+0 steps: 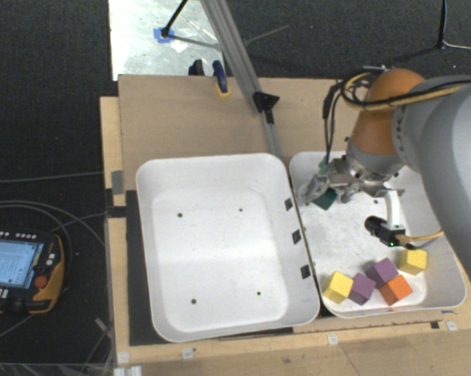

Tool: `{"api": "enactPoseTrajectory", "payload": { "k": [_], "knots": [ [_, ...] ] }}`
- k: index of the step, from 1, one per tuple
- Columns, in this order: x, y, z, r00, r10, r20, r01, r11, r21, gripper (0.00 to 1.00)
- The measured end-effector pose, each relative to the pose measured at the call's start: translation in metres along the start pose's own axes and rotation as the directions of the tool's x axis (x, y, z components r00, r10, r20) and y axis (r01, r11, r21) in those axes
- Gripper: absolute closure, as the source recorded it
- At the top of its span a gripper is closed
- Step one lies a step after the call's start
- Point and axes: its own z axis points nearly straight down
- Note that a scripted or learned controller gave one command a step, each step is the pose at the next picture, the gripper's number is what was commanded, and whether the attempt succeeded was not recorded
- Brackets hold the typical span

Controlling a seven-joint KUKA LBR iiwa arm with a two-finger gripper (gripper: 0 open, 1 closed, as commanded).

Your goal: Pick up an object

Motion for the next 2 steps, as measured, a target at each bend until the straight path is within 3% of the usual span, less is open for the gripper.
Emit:
{"api": "enactPoseTrajectory", "payload": {
  "k": [1,2],
  "knots": [
    [0.000,0.001,0.000,1.000,-0.001,0.001,0.001,1.000,-0.003,0.00],
    [0.000,0.002,-0.012,1.000,-0.002,0.001,0.002,1.000,-0.005,1.00]
  ]
}}
